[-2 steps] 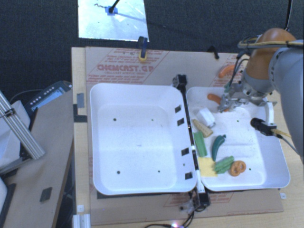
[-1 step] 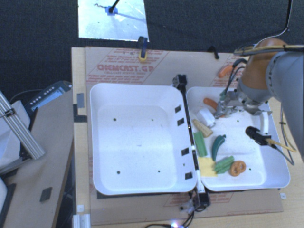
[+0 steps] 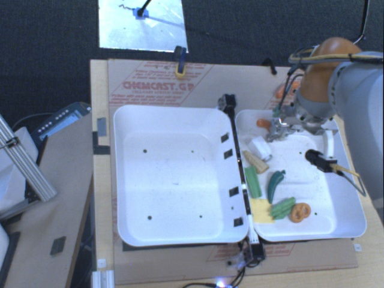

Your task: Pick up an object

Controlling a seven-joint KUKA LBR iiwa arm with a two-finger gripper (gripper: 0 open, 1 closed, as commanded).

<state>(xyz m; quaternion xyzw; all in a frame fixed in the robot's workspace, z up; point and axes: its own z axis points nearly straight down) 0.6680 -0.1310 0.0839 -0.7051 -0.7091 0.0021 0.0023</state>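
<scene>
Small orange piece (image 3: 263,123) lies in the far left corner of the right bin (image 3: 327,194), just beside the gripper (image 3: 277,131), which hangs low over that corner; it looks like the nearest candidate for the pick. Whether the gripper is wide or narrow I cannot tell, since the wrist above hides its tip, and nothing shows as held. The piece is too small to make out its shape, but it reads as a light plastic toy, stiff and smooth. It likely weighs next to nothing and may skid or roll away if nudged from one side. I judge the best hold to be across its short width, coming straight down with it centred. The bin wall close behind it leaves little room on that side, so the approach should keep clear of it. A white block (image 3: 260,147) sits near, a little towards the camera, with a tan wedge (image 3: 255,161) just beside it; the block's flat sides would give a surer hold if the orange piece slips. Farther forward, on the bin's left side, lie a pale green stick (image 3: 252,182), a dark green pepper (image 3: 275,185), a yellow piece (image 3: 260,210), a green pod (image 3: 282,209) and an orange ring (image 3: 299,212), all well apart from the gripper
</scene>
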